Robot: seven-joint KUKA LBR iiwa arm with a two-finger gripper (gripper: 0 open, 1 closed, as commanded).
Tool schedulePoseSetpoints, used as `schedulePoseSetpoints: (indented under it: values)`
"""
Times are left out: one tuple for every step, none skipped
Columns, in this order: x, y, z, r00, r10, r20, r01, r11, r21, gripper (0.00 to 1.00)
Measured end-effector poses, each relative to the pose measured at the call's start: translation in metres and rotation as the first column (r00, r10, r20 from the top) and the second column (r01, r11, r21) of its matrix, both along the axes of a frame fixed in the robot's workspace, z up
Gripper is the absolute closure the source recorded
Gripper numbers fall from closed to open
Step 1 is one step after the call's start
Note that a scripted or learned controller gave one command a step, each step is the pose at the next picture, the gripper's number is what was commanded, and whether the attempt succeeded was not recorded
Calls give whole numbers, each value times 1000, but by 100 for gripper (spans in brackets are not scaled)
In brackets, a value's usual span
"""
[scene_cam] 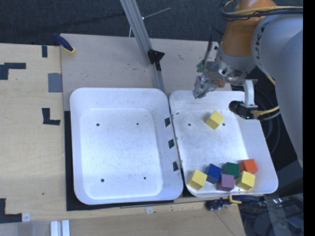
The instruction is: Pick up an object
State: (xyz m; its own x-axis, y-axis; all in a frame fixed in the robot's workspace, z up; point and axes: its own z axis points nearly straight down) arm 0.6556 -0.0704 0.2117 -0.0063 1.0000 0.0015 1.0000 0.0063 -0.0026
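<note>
Two white bins sit side by side on the worktop. The left bin takes up the middle of the frame and the right bin sits just beside it toward the lower right.

All the blocks are in the right bin. One yellow cube lies on its own in the upper half of that bin, tilted a bit like a diamond. The rest are bunched along the bottom edge: another yellow cube on the left end, then a blue cube, a purple cube, a green cube, an orange cube and a third yellow one at the right end, all touching or nearly so.

The arm comes in from the upper right, orange band up top. The claw hangs over the top left corner of the right bin, near the rim, up and left of the lone yellow cube and clearly apart from it. Nothing is between its tips. It's too small and cluttered to say if the claw is spread or closed, can't tell.

A grey metal bar runs diagonally from the top of the frame down to the gap between the bins.
</note>
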Motion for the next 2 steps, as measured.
schedulePoseSetpoints:
  values:
    - [-12,53,2,1000,1,0,-1,1000,0,100]
    - [-11,104,-1,1000,1,1,-1,1000,0,100]
